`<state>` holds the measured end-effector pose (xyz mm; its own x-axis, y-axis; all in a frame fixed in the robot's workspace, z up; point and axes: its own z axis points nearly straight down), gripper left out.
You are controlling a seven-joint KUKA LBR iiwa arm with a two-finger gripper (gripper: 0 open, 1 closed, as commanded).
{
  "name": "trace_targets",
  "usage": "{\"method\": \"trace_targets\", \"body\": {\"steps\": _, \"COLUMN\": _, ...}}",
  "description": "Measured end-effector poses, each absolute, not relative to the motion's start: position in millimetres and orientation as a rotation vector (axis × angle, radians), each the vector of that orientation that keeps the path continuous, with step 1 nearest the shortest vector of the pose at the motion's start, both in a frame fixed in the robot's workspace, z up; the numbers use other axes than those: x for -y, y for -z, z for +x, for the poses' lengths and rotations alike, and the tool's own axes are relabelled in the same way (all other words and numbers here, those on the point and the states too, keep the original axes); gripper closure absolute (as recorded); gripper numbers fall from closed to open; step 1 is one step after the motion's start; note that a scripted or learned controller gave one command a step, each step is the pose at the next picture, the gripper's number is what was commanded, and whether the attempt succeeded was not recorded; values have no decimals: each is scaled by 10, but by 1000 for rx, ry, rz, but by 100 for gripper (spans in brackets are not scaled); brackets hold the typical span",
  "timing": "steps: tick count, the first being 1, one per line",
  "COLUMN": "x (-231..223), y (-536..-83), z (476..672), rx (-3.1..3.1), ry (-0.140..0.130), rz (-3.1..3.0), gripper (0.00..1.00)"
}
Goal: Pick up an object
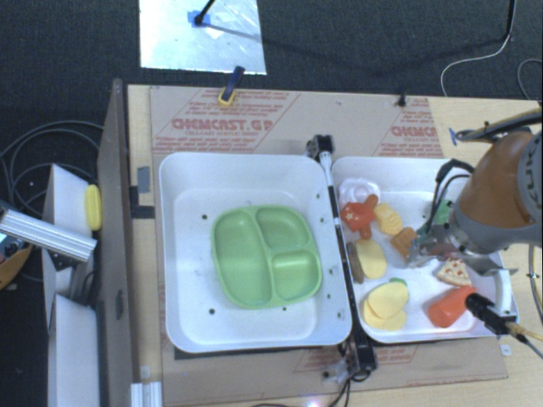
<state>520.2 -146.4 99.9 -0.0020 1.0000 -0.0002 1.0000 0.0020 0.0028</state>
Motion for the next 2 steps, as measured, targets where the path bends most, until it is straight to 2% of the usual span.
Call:
{"method": "trace_targets", "body": {"steps": 1, "x": 1464, "y": -995, "z": 5201, "rx": -2222, "ry": -3, "rz": 2218, "gripper": 0}}
{"method": "trace_targets", "body": {"steps": 2, "x": 1553, "y": -849, "z": 6067, "rx": -2224, "ry": -7, "rz": 2209, "gripper": 0}}
